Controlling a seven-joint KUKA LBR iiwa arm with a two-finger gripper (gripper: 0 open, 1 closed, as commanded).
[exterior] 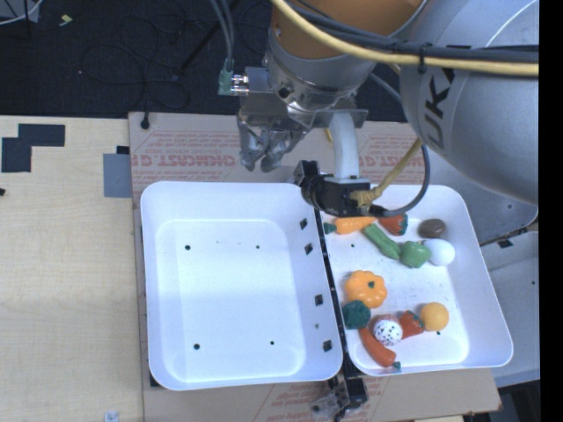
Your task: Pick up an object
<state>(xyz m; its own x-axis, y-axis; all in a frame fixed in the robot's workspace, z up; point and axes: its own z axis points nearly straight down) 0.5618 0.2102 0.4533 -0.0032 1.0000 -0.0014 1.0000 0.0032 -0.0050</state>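
Two white bins: left bin (167, 236), right bin (479, 288). All the small items lie in the right bin:
- two carrots, at 11 o'clock (354, 225) and at 7 (378, 350)
- one orange pumpkin (366, 288)
- one green vegetable (396, 246)
- one white ball (441, 252)
- one brown piece (431, 229)
- one orange ball (434, 316)
- one dark green lump (355, 314)
- one spotted white ball (387, 331)

You see two white bins (167, 209) on a pale wood bench (62, 262), over brown cardboard (193, 152) printed with red lettering. In the right bin lie an orange pumpkin (365, 288), an orange carrot (354, 225), a green vegetable (396, 246), a brown lump (432, 229), a white egg (442, 253), an orange ball (434, 316), a white ball with dark spots (387, 331) and a dark green piece (356, 314). The arm (475, 95) is grey with an orange band (352, 11).
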